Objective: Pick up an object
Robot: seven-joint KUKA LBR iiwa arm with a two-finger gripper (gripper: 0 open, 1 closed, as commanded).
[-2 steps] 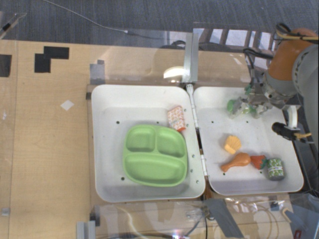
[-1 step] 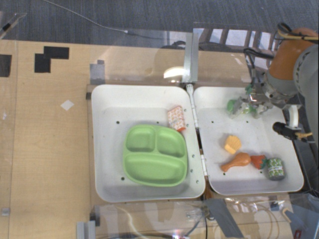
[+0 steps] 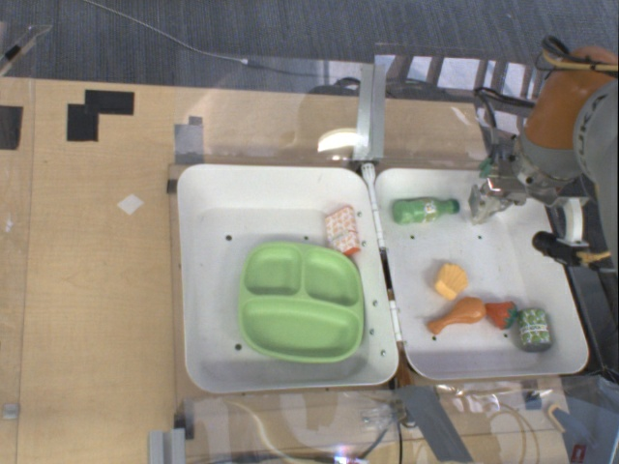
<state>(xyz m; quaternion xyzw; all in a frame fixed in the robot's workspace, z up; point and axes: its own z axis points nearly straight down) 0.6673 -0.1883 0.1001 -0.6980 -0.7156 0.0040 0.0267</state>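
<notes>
My gripper hangs over the back right part of the right bin, with the arm's orange band just above it. A green bottle lies on its side just left of the gripper, a small gap between them. Nearer the front lie a yellow food piece, an orange drumstick, a small red piece and a green round can. I see nothing held in the gripper.
The left bin holds a green divided plate and a small red-and-white packet by its right wall. A metal post stands behind the divider between the two bins.
</notes>
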